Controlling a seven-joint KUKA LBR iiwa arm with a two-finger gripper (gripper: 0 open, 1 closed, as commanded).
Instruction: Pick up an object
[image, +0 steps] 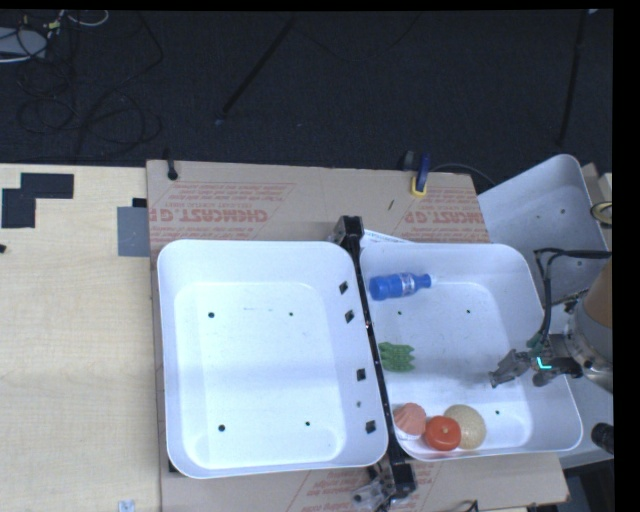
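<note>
Objects for picking all lie in the right bin (520, 262), which fills the centre-right of the frame. A blue bottle (399, 286) lies on its side near that bin's upper left. A small green item (396, 357) sits below it, close to the divider between the bins. In the lower left corner of the same bin, a pinkish piece (409, 418), a red round piece (442, 433) and a pale round piece (467, 425) cluster together, touching one another.

The gripper (512, 368) reaches in from the right edge, low over the bin's right side, well apart from every item. Whether its fingers are spread or closed I cannot tell; nothing shows between them.

I judge this to be the approach step, before any grasp. The next move calls for choosing a target, travelling left over it and descending. The cluster looks awkward to separate, while the bottle lies clear.

The arm is cut off at the frame's right edge, and the gripper tip is small and dark.
</note>
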